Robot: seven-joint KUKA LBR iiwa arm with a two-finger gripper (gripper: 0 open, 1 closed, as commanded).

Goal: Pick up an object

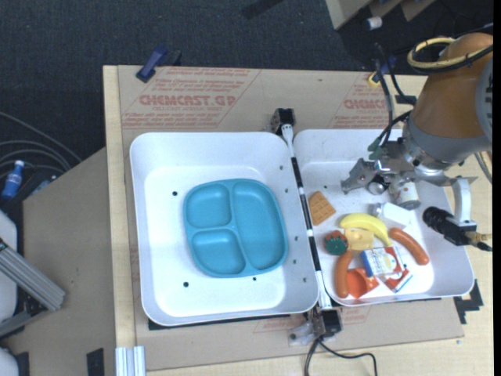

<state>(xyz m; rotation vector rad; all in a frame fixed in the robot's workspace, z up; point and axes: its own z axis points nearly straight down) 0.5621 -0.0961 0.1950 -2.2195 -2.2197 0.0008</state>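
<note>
**benchwatcher:** Blue plastic first, I guess? What's in your left bin?

**me (the arm):** Yep, a blue divided plate [234, 227] lying flat in the middle of the left bin [149, 210], three compartments, nothing on it. The black divider strip [301, 210] runs between that bin and the right bin [450, 284].

**benchwatcher:** And the pickable stuff?

**me:** All crowded in the right bin's near half. Going rightward: a tan cracker-looking piece [320, 205] just beside the divider, then a small dark green thing [337, 244] at about 7 o'clock from the yellow banana [366, 226]. Below those, an orange-red sausage shape [342, 271] touching a red piece [360, 285], with a small white-and-blue carton [379, 262] resting over it. A second sausage [411, 244] lies at a slant at 3 o'clock from the banana.

**benchwatcher:** Where's your pincer [366, 180]?

**me:** Up over the far part of the right bin, at roughly 12 o'clock from the banana, pointing toward 9 o'clock. Nothing sits between my fingers. How wide they're spread, honestly can't tell from this angle, it's a tangle of grey metal. My orange band [450, 92] is at the far right.
</note>
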